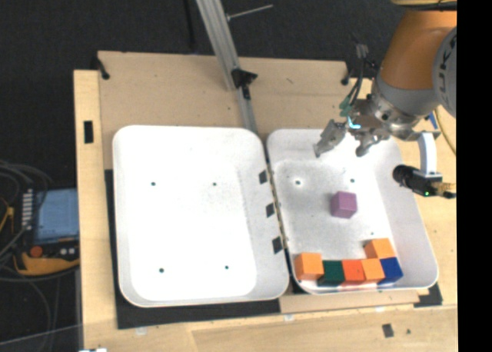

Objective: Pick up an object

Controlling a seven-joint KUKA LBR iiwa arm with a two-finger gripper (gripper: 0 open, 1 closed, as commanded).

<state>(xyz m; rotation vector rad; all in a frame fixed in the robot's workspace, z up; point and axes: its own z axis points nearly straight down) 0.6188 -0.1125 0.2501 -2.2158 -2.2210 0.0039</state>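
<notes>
Tool [346, 143] hangs over the far end of the right bin [407, 212], fingers spread apart and nothing between them, so open and empty. Best target looks like the purple cube [344, 204], sitting alone mid-bin on bare white floor, well apart from the walls and from the other blocks. Tool is near it but not over it yet; the cube lies toward the camera from the fingertips. To do this step well, centre over the cube first, line the fingers up with two flat opposite faces, then descend straight so one finger lands on each side. The cube looks slightly rotated against the bin edges, so a wrist turn probably helps. Avoid the packed row at the near wall: orange block [309, 264], green block [332, 271], another orange one [353, 270], blue block [390, 268], all touching or just beside each other, leaving no room for the fingers. Left bin [184, 212] isn't needed. Main risk seems a finger landing on the cube's top or nudging it aside.
</notes>
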